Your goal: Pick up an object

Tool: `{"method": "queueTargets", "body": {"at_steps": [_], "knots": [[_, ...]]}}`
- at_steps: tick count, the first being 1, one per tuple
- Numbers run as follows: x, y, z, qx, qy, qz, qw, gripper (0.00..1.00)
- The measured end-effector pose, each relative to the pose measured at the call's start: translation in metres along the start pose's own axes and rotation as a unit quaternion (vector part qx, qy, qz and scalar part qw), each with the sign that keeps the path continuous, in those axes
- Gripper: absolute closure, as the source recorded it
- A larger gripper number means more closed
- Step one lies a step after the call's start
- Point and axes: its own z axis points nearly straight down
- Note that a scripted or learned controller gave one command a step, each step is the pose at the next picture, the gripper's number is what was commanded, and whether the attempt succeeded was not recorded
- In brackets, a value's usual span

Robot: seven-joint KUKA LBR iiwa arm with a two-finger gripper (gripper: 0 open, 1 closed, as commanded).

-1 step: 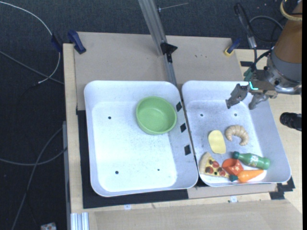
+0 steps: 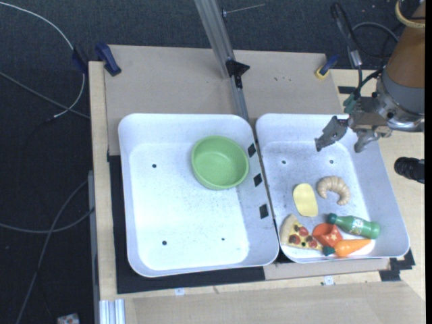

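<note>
End effector (image 2: pixel 344 135) hovers open and empty over the right bin's (image 2: pixel 270 130) back end, with the croissant (image 2: pixel 335 187) nearest, just toward the front edge from it, long axis roughly across the bin, other toys clustered further front.

No text, label or number can be read anywhere.

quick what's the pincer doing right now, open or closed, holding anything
Pincer: open, fingers spread, holding nothing, above the far end of the right bin.
</note>
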Motion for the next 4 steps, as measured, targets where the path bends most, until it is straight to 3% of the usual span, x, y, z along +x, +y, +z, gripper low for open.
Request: {"method": "queueTargets", "body": {"at_steps": [3,4], "knots": [[0.008,-0.007,0.175,0.005,0.001,0.001,1.0,0.0],[0.008,-0.005,0.157,0.0,0.001,0.002,1.0,1.0]]}}
